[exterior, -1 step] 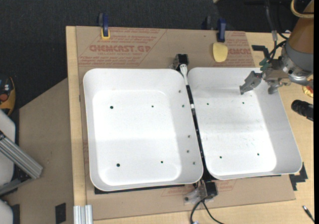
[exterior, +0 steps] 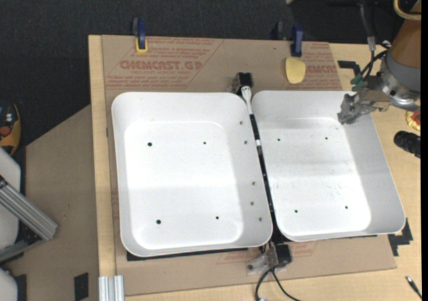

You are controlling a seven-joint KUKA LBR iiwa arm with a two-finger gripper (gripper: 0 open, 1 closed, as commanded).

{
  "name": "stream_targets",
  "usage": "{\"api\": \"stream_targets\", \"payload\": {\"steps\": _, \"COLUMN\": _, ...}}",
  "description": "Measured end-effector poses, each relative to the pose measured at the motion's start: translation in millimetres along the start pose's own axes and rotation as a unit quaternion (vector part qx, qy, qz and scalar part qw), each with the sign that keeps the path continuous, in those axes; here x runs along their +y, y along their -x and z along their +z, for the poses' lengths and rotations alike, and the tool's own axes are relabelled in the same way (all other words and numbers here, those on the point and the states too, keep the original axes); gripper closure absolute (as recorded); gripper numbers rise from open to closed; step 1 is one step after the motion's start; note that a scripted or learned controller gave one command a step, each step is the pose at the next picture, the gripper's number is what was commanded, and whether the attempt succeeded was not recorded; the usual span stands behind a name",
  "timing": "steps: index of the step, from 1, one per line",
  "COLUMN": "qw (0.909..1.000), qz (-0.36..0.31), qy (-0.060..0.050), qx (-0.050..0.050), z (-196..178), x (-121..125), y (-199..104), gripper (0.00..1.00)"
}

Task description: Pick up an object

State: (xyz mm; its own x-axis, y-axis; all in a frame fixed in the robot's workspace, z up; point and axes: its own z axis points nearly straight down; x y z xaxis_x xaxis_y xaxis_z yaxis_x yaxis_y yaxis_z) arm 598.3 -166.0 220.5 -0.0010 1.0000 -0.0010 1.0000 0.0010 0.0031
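At the near edge of the bench, a black plug (exterior: 277,255) with a thin wire curling away. Just past it, two shallow white bins side by side on a brown board (exterior: 100,126), sides touching down the middle. In the left bin (exterior: 122,159), four small black dots on the white floor. In the right bin (exterior: 384,186), small black dots too, and a faint grey smudge on the floor.

Farther back, over the far right corner of the right bin, the gripper (exterior: 348,111). Reaching in from the right on a grey wrist, tilted down and to the left, close to the bin's rim. Hard to see from here: cannot tell if the pincer is open or shut.

Beyond the bins, red letters on the board: "CHEMCAST GP". On that strip of board, the pale yellow object (exterior: 295,70), lying just past the right bin's far rim, outside both bins, well apart from the gripper. At the far edge, two blue clamps (exterior: 296,39) pinching the board.
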Motion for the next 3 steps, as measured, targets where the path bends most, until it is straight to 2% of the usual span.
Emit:
{"api": "stream_targets", "payload": {"steps": 1, "qw": 1.0000, "qz": -0.001, "qy": 0.009, "qx": -0.004, "z": -155.2, "x": 48.4, "y": 17.2, "gripper": 1.00}}
{"api": "stream_targets", "payload": {"steps": 2, "qw": 1.0000, "qz": -0.003, "qy": -0.005, "qx": 0.002, "z": -58.0, "x": 68.9, "y": -64.4, "gripper": 1.00}}
{"api": "stream_targets", "payload": {"steps": 3, "qw": 1.0000, "qz": 0.000, "qy": 0.001, "qx": 0.000, "z": -88.2, "x": 69.1, "y": -61.6, "gripper": 1.00}}
